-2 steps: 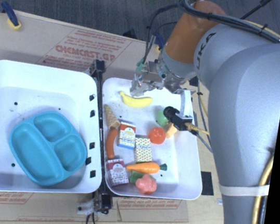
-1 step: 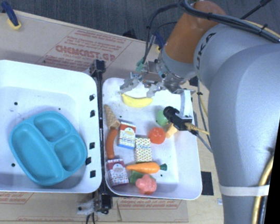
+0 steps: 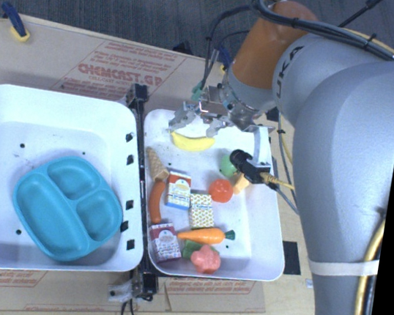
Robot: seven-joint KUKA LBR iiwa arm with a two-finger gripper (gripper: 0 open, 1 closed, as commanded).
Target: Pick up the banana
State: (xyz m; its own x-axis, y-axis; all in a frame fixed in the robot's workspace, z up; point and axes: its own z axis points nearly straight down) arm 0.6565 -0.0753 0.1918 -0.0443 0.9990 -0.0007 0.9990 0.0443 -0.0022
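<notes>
One banana (image 3: 192, 143) at far end of right bin (image 3: 269, 224), just under gripper (image 3: 201, 122); fingers spread apart, straddling it (contact unclear). Step in hand, by the look: closing approach. Next: lower slightly, close on fruit, lift straight up.

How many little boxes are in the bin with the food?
3: one box mid-bin, a checked box beside it, a dark red box near the front. More may hide under the arm.

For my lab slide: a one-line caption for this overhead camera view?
KUKA arm's gripper poised just above the banana in the right bin of toy food.
</notes>
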